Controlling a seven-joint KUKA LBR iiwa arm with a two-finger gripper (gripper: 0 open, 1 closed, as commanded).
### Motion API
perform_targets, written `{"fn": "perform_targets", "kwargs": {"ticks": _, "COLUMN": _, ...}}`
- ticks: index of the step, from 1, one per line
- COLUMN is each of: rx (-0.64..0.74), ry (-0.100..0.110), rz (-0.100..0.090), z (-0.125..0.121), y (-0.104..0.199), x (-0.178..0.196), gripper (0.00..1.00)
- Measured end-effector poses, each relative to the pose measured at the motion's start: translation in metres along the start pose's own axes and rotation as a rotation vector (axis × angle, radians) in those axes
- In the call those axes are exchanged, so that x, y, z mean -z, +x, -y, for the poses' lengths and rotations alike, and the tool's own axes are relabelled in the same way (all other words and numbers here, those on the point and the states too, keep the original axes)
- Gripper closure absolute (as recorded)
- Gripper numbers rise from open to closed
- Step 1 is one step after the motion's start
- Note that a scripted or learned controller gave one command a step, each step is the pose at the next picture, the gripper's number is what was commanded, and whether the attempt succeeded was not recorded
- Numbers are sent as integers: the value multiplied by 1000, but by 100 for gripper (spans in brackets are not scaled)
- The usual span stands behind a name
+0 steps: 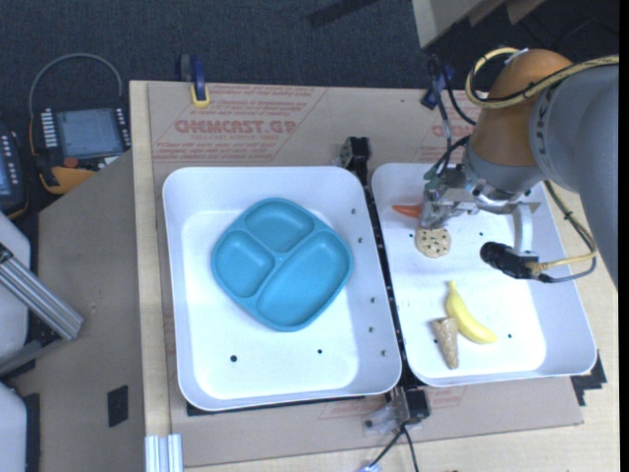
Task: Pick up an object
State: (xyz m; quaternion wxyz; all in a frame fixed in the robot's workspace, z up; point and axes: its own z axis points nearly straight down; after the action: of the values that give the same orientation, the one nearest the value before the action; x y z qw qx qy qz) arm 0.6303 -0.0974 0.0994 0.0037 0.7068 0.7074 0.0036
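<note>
While the hand [435, 211] hovers low in the right bin [565, 347], we cannot tell its opening. Just beneath it lies the cookie [432, 241] (flat, light, probably rigid and crumbly), which we would pinch gently across its edges.

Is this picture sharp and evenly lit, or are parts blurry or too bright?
In the camera view the light is soft and even: the blue plate and banana look crisp with faint shadows; the white bins are bright, nearly washed out; the near, large arm looks slightly soft; the dark floor lacks detail.
</note>
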Motion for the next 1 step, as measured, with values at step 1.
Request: {"fn": "perform_targets", "kwargs": {"ticks": 1, "rx": 0, "ry": 4, "rz": 1, "z": -2, "y": 0, "x": 64, "gripper": 100}}
